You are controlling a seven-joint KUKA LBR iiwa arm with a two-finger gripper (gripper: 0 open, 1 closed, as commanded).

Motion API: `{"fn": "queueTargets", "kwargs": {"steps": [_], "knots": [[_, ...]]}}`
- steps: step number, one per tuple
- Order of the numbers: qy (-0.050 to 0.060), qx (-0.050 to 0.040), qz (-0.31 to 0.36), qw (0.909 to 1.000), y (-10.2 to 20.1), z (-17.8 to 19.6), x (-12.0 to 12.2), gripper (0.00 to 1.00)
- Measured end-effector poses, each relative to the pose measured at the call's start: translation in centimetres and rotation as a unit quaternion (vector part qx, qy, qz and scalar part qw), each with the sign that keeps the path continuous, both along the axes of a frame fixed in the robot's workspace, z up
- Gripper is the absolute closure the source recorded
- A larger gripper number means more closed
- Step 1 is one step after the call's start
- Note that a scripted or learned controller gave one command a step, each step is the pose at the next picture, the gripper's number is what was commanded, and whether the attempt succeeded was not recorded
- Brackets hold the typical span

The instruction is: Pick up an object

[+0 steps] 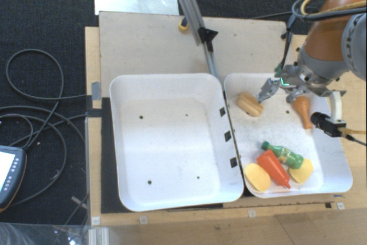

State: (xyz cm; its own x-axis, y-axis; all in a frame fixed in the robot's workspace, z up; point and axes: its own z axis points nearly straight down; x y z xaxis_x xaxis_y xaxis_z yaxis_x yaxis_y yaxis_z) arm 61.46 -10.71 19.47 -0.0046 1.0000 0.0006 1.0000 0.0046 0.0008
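We see our claw (274,88) open wide with nothing in it, and the bread roll (249,104) lies just down-left of it.

The bench (149,49) carries two shallow white bins side by side, the left bin (123,140) and the right bin (338,172), with their inner rims touching. A grey pole (189,0) crosses the bench top at a slant above the bins.
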Motion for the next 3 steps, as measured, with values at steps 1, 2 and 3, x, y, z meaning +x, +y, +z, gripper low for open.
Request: {"fn": "queueTargets", "kwargs": {"steps": [1,2,3], "knots": [[0.002,-0.0001,-0.002,1.0,-0.8,-5.8,0.2,0.0],[0.002,0.0,-0.002,1.0,-0.8,-10.7,0.2,0.0],[-0.001,-0.0002,-0.002,1.0,-0.8,-9.3,0.4,1.0]]}}
